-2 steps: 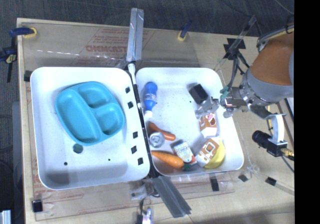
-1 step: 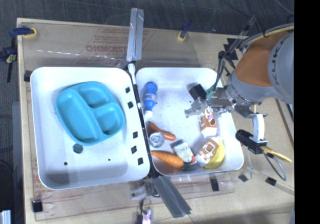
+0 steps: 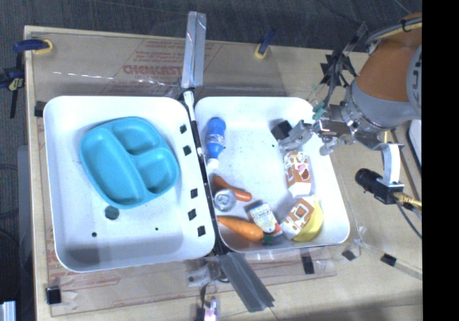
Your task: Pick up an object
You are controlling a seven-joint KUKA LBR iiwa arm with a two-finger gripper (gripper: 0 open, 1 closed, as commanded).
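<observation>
1. Camera view: the grey two-finger gripper (image 3: 295, 133) is seen low at the right white bin's (image 3: 247, 109) far right corner; its opening cannot be told.
2. Nothing is seen held; a white printed carton (image 3: 298, 171) lies just beside it, probably the intended pick.
3. Remaining items are heaped along the near wall: orange plastic carrot (image 3: 239, 227), blue-capped bottle (image 3: 214, 139).
4. The blue divided plastic tray (image 3: 129, 160) lies in the left white bin (image 3: 72, 248).

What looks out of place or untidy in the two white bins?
Nothing looks spilled or broken. The right bin is cluttered: a blue bottle, two carrots, a can and small cartons lie jumbled near its front. The left bin has a blue divided tray lying askew.
</observation>
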